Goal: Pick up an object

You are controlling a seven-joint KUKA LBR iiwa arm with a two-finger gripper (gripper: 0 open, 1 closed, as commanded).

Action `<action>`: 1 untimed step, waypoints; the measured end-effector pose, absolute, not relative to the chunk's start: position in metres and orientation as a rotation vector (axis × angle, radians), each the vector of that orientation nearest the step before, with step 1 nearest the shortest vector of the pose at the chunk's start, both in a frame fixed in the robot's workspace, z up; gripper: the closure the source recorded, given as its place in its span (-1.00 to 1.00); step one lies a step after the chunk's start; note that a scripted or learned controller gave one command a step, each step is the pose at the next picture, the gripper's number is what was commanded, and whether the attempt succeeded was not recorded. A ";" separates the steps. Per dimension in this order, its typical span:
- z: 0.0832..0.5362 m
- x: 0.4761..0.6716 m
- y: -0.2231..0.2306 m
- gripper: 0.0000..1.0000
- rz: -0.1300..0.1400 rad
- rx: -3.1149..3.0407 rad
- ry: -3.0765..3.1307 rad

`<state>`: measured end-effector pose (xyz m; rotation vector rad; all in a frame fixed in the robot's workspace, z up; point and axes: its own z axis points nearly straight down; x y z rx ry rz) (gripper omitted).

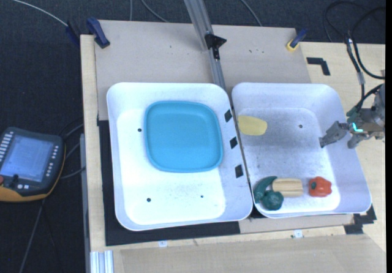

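Note:
The right bin (343, 103) holds a pale yellow piece (252, 125) near its left wall. Along its front edge lie a dark green object (268, 193), a tan block (288, 186) and a small red vegetable (319, 186). My gripper (342, 138) hovers at the bin's right side, above and to the right of the red vegetable. It stands open, with nothing between its fingers. It is well apart from all of these things.
The left bin (122, 143) carries a blue square plate (184, 136). A metal pole (196, 5) slants in from the top toward the gap between the bins. A teach pendant (27, 161) lies off the bench at left.

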<state>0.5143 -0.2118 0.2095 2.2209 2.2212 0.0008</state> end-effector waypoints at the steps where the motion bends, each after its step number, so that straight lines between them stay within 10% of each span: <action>1: 0.209 0.514 -0.212 -1.00 0.001 2.221 2.221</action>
